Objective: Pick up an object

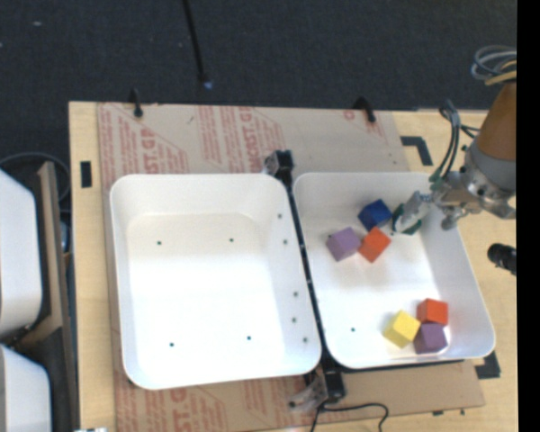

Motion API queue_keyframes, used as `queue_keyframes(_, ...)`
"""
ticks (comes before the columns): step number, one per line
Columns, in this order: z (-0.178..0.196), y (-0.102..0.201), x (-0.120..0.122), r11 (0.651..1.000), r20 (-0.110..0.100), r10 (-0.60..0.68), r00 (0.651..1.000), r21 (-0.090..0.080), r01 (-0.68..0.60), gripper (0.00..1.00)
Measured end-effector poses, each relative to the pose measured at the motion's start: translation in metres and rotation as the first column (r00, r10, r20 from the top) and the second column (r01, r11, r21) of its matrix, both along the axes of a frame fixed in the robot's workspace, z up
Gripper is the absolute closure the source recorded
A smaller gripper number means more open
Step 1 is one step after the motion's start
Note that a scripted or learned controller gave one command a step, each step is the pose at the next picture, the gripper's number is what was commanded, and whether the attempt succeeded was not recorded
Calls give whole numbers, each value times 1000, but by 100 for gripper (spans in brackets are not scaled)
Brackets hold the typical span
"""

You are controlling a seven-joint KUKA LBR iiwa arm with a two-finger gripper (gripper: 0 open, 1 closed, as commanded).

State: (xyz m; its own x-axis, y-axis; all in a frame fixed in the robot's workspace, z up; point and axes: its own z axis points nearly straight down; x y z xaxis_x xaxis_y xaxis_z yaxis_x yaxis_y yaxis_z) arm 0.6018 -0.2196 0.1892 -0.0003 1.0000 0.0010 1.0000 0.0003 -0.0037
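Note:
The right bin (463, 277) holds several small blocks. A blue block (374, 214), an orange-red block (374, 245) and a purple block (343, 243) cluster near its upper middle. A yellow block (401, 328), a purple block (431, 338) and an orange block (434, 311) sit in the near right corner. My gripper (409, 218) hangs over the bin's upper right, just right of the blue block, with nothing visibly between its fingers. The arm's orange band (498, 129) shows at the right edge.
The left bin (126, 241) lies beside the right one on a cardboard-covered bench (198, 138). A black clip (280, 162) sits at the top between the bins. White containers (9, 241) stand at the far left.

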Motion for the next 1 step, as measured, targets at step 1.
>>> queue_keyframes(1, -43, -4, 2, 1000, 1, -1, 1000, -1, 1, 0)
